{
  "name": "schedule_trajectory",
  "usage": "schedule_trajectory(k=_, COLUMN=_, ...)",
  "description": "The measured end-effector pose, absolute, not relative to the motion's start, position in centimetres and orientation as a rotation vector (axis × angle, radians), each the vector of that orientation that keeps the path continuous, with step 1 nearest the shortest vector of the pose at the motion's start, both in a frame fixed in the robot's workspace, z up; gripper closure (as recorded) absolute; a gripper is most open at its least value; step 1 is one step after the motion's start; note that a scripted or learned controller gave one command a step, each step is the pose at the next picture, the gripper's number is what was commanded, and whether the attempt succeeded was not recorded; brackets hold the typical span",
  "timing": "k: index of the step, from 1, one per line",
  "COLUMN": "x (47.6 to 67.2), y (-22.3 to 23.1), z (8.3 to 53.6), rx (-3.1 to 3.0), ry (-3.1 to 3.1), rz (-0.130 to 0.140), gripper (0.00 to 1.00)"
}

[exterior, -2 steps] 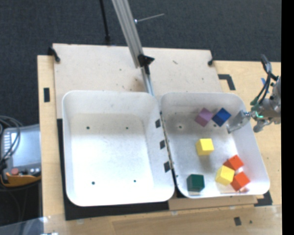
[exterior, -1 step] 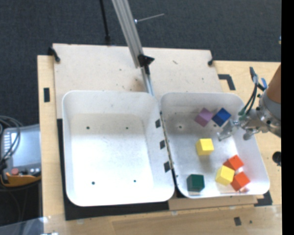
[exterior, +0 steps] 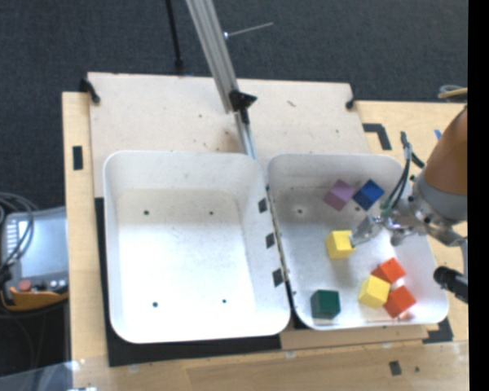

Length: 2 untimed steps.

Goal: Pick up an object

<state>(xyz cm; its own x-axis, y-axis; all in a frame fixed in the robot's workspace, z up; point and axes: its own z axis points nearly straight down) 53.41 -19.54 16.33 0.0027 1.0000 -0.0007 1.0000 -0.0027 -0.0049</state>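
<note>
The right bin point(exterior: 310, 177) holds several small cubes. A pink cube point(exterior: 339, 195) and a blue cube point(exterior: 368, 193) lie near its back. Mid-bin sits a yellow cube point(exterior: 340, 243). Toward the front are an orange cube point(exterior: 389, 271), a second yellow cube point(exterior: 375, 292), a red cube point(exterior: 400, 301) and a dark green cube point(exterior: 325, 304). My gripper point(exterior: 377, 228) hangs low over the right bin, just right of the middle yellow cube and below the blue one. I see nothing held in it.
The left bin point(exterior: 187, 243) stands beside the right one, sharing a middle wall. A slanted aluminium bar point(exterior: 216, 47) rises from behind the bins. The arm's grey wrist and orange band point(exterior: 450, 169) cover the right bin's far right side.
</note>
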Motion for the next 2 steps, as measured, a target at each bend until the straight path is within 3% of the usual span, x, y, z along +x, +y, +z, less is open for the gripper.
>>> schedule_trajectory(k=1, x=53.8, y=-20.2, z=12.3, rx=-2.222, ry=-2.221, rz=-0.011, gripper=0.00)
schedule_trajectory(k=2, x=54.0, y=-20.3, z=13.6, rx=-2.231, ry=-2.221, rz=-0.016, gripper=1.00)
